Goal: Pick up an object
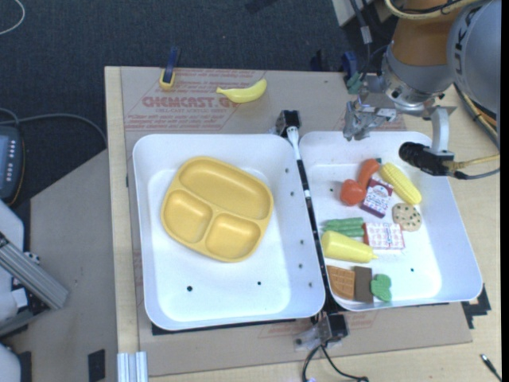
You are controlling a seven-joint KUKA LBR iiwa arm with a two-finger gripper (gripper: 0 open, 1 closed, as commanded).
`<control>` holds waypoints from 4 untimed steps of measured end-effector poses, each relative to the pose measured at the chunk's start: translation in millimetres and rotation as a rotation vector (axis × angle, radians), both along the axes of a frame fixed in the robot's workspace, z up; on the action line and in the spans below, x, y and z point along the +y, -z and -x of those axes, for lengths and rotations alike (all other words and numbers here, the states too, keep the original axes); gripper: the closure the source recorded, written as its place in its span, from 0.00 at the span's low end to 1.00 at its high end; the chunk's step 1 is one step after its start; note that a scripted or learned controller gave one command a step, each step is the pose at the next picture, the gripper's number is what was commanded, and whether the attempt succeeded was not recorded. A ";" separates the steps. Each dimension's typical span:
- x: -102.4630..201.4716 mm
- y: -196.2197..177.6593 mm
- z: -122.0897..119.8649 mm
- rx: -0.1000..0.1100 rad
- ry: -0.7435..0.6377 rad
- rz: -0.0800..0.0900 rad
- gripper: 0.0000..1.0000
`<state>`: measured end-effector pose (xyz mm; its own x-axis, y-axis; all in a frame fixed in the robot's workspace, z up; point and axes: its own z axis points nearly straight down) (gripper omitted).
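Note:
The right bin (445, 253) holds several toy foods: an orange carrot (367, 169), a red tomato (352, 191), a yellow corn cob (400, 183), a purple box (377, 198), a cookie (406, 216), green beans (343, 226) and a yellow piece (347, 247). My gripper (360, 127) hangs over the bin's far left corner, above and behind the carrot. It is open, with nothing between its fingers.
The left bin (159, 277) holds a yellow divided plate (216, 208). A waffle (340, 281), a brown bar (363, 283) and a green piece (381, 286) lie at the right bin's near edge. A toy banana (245, 91) and a clamp (169, 70) rest behind the bins.

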<state>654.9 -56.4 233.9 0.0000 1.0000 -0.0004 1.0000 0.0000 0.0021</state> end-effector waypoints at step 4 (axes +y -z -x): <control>3.5 18.8 2.8 0.001 0.000 0.000 1.00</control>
